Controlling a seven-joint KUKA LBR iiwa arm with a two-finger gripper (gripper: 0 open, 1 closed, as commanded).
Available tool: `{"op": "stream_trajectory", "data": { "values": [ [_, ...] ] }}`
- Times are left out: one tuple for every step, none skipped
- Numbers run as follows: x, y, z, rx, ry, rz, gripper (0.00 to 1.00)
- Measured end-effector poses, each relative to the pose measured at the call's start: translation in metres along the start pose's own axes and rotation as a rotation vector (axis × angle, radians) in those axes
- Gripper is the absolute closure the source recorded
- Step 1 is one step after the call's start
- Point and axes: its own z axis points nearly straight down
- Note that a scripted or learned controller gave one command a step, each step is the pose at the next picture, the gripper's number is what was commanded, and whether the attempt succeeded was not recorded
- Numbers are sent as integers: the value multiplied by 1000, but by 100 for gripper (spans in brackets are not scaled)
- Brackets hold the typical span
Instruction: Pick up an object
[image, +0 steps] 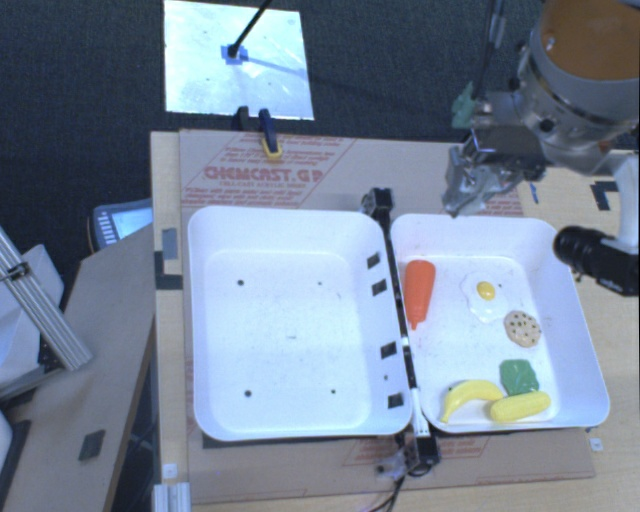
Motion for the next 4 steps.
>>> {"op": "stream_trajectory", "data": {
  "values": [
    [6, 1, 0, 0, 0, 1, 100],
    [-14, 1, 0, 0, -1, 6, 100],
    [-12, 1, 0, 0, 0, 3, 100],
    [-23, 1, 3, 0, -1, 6, 100]
  ]
}}
